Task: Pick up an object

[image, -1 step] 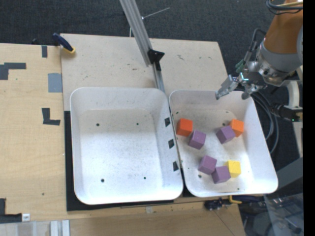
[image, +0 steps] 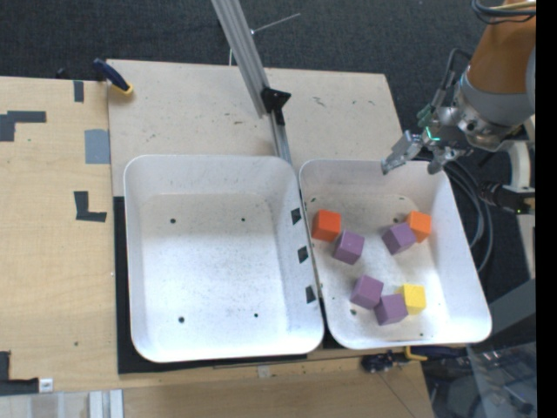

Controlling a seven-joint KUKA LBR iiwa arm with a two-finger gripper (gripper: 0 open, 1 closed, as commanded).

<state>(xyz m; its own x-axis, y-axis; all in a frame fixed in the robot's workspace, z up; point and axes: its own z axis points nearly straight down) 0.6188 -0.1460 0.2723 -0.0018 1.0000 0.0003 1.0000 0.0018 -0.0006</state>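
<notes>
The tool (image: 416, 153) hung at the far right corner of the right bin (image: 461, 259), above its rim, with its two fingers spread apart and nothing between them. Behind it the grey wrist rose into the orange band of the arm (image: 505, 50) at the view's upper right. All the blocks lay in the right bin, well apart from the tool. Nearest to it, an orange block (image: 419, 225) sat touching a purple block (image: 399, 237) near the bin's right wall. Toward the bin's left side a second orange block (image: 327, 225) lay just beside another purple block (image: 349, 246). Nearer the front, two more purple blocks (image: 367, 291) (image: 391, 308) sat close together, and a yellow block (image: 414, 298) touched the front one of the pair. The left bin (image: 218, 259) stood alongside, its rim meeting that of the right bin. Both bins rested on the table (image: 174, 103). A slanted metal rail (image: 244, 42) crossed the table from the top of the view down to the place where the bins met.
</notes>
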